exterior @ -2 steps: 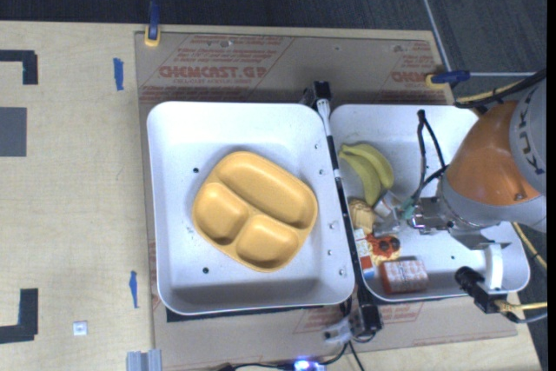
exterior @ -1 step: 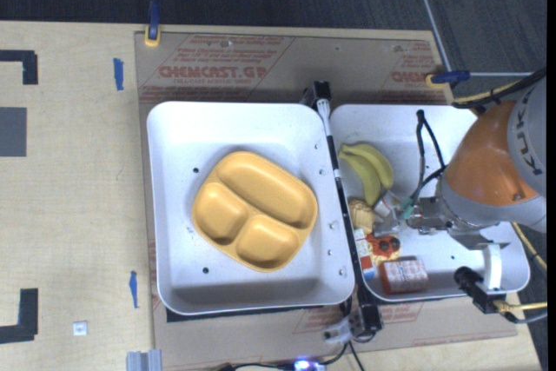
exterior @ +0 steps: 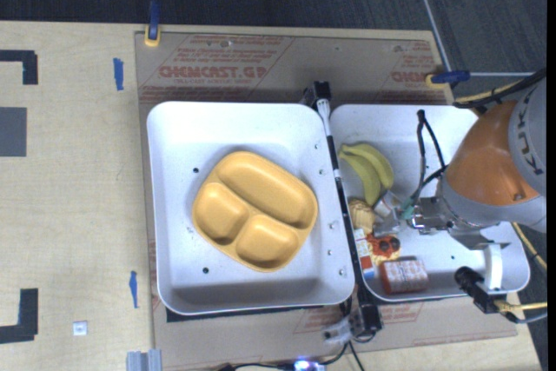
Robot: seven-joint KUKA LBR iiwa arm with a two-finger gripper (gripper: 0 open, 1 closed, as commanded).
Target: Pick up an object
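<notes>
Banana (exterior: 369,169) just up-left of gripper (exterior: 401,215), in the right bin (exterior: 512,274); small packets crowded at and below the wrist, a red box (exterior: 404,274) underneath. Cannot tell whether clenched or released; nothing seen grasped. Risk: closing on the packet clutter, pinching two items or slipping off the curved banana against the bin wall. Readable: "CHEMCAST GP" on the board (exterior: 213,69) far up-left.

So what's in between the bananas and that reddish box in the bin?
In the camera view, a jumble of small packets lies between the bananas and the reddish box. They're too small to identify; the topmost looks yellowish.
</notes>
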